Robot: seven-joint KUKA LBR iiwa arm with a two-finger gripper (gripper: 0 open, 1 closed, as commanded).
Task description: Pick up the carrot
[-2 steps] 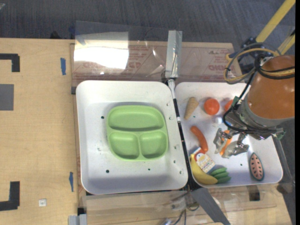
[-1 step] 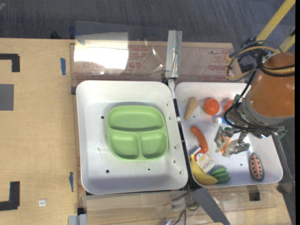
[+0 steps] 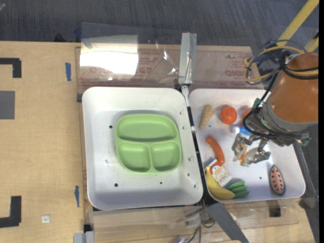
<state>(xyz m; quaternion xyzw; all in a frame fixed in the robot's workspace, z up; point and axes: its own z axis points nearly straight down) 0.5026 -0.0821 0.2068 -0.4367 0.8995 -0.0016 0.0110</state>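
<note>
- The carrot is taken to be the long orange-red piece lying in the left part of the right bin. It runs at a slant, between a beige cone above and a banana below.
- It is judged to be a light toy of smooth plastic, stiff rather than soft. It is likely to roll or slide out of a loose hold, but unlikely to be damaged by pressure.
- A hold across the narrow width near the middle of its length is judged best. There it lies apart from its neighbours, while its lower end sits close to a small printed packet.
- The hand is seen over the middle of the same bin, to the right of the carrot and apart from it.
- Whether the hand is released or clenched cannot be told, since its metal parts blur together from above.
- A small orange patch is seen at the hand, but what it is cannot be made out.
- The carrot's lower tip is hard to separate from an orange bit just beside the packet.
</note>
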